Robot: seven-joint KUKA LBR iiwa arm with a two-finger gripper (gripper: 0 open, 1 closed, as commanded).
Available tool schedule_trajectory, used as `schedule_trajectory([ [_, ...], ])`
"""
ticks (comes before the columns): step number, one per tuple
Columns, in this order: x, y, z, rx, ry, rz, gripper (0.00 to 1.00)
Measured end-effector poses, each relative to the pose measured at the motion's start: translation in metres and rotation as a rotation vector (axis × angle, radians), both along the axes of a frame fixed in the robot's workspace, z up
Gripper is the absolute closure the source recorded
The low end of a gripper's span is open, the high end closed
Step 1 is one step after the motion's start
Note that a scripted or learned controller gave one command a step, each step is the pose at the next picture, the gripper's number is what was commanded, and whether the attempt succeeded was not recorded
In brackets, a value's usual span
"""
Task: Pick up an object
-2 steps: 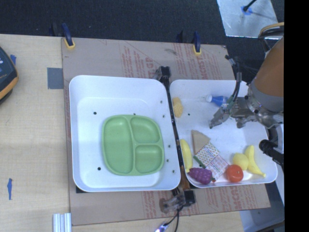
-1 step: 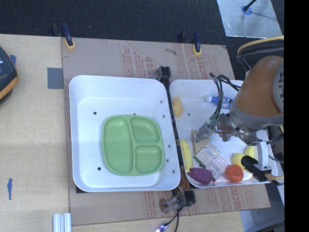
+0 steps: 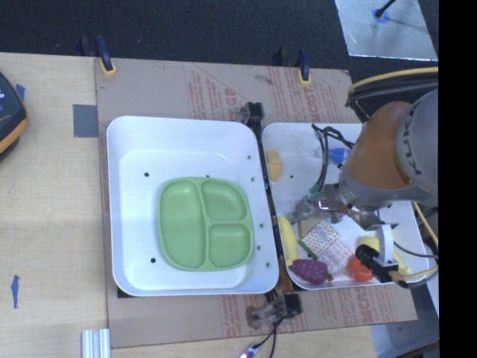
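Note:
My gripper [image 3: 322,203] is low inside the right bin [image 3: 298,139], under the arm's orange band [image 3: 380,155]. Right below it lies a flat patterned packet [image 3: 326,243]. A yellow banana-like piece [image 3: 288,237] lies along the bin's left wall. Purple grapes [image 3: 310,270] sit at the front left corner. An orange-red round piece [image 3: 360,271] and a yellow piece [image 3: 370,242] lie at the front right. A small yellow crumbly thing [image 3: 274,165] rests at the back left. A blue item [image 3: 337,156] peeks out beside the arm.
The left bin [image 3: 134,144] holds a green divided plate [image 3: 205,224]. A black clip [image 3: 253,112] sits between the bins at the back. Cables trail from the arm over the right bin's right side. An orange and black device [image 3: 9,114] lies at the bench's far left.

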State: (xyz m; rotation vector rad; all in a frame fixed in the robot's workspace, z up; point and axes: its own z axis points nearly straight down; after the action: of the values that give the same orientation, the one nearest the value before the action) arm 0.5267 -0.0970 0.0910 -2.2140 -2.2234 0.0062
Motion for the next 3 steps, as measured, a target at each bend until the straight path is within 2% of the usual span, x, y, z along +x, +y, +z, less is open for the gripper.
schedule_trajectory([
  [1,0.049,-0.021,0.001,0.000,-0.003,0.001,0.00],
  [2,0.012,0.000,0.002,0.000,-0.001,0.000,0.00],
  [3,0.013,-0.001,0.013,-0.001,0.001,0.001,1.00],
])
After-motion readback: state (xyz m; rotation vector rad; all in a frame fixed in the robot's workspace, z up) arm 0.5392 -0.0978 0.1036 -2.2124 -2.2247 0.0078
